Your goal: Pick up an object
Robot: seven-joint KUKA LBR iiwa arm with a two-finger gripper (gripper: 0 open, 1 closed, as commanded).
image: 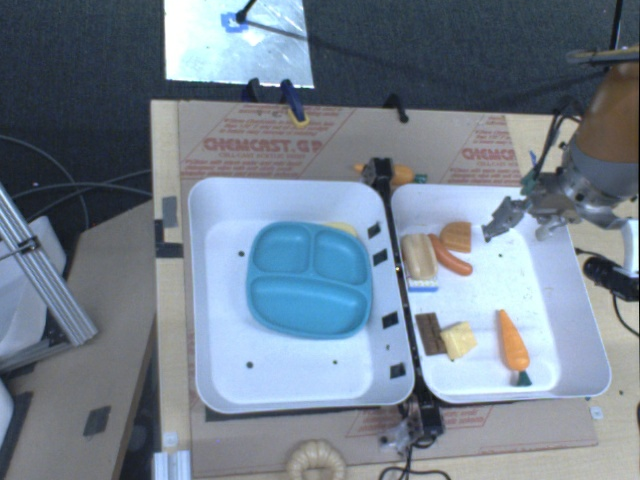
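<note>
My gripper (518,230) hangs over the far right part of the right bin (560,268), fingers spread open with nothing between them. To its left in that bin lie a tan bun (418,256), a red sausage (456,261) and an orange wedge (457,235). Nearer the front are a brown chocolate bar (430,333), a yellow cheese chunk (461,340) and an orange carrot (513,342). The carrot lies below the gripper and apart from it.
The left bin (225,268) holds a blue divided plate (308,278) with a pale yellow item (344,229) behind it. A black divider (396,278) joins the bins. A foil sheet (238,28) lies beyond the bench, and a metal frame (40,278) stands at left.
</note>
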